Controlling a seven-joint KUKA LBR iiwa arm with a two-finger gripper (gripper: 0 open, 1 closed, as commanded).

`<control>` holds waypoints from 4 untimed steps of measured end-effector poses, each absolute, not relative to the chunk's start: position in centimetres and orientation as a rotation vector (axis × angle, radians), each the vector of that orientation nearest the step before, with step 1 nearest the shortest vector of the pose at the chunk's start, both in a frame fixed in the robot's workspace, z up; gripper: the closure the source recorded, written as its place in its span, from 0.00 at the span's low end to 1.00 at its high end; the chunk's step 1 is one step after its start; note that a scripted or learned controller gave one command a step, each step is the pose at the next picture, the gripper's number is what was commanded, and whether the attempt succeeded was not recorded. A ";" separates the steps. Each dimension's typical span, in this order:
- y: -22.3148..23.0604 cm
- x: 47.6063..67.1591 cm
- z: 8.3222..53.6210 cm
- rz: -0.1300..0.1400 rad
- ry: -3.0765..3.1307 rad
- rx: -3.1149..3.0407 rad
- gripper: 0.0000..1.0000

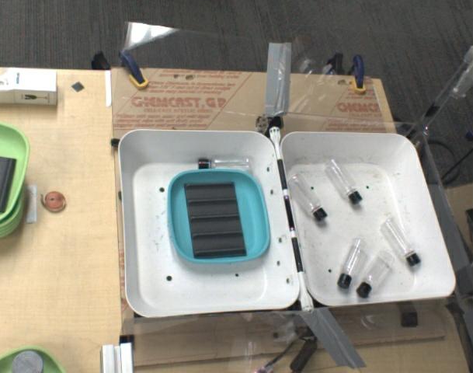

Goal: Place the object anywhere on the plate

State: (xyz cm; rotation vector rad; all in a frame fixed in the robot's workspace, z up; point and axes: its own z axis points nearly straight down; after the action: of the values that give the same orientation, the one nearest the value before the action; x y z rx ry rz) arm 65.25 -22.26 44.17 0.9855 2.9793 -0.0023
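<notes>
Left bin [143, 286]: teal plate [255, 208] is taking up the middle, one tube [223, 163] lying just behind it. Right bin [422, 278]: five tubes [343, 182] are lying scattered, bare floor showing between them. Ridge [286, 208] is dividing the bins.

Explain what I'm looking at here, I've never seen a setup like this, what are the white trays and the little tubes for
This is one camera fixed above a workbench, looking down at a slant. Two shallow white bins sit side by side. The left bin holds a teal plate with a dark ribbed insert on it, and one clear tube lies just behind the plate. The right bin holds five more clear tubes with black caps, scattered, such as one near its middle. A robot arm normally reaches in from the right to put a tube on the plate. A green tray sits on the wooden table at far left.
</notes>
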 end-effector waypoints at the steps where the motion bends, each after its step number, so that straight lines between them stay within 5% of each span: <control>1: -22.3 65.3 44.2 -0.002 2.979 0.985 0.00; 4: -22.3 65.3 44.2 -0.002 2.979 0.985 0.00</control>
State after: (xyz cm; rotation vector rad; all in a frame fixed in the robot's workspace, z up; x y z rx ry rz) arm 65.25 -22.25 44.17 0.9854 2.9793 -0.0022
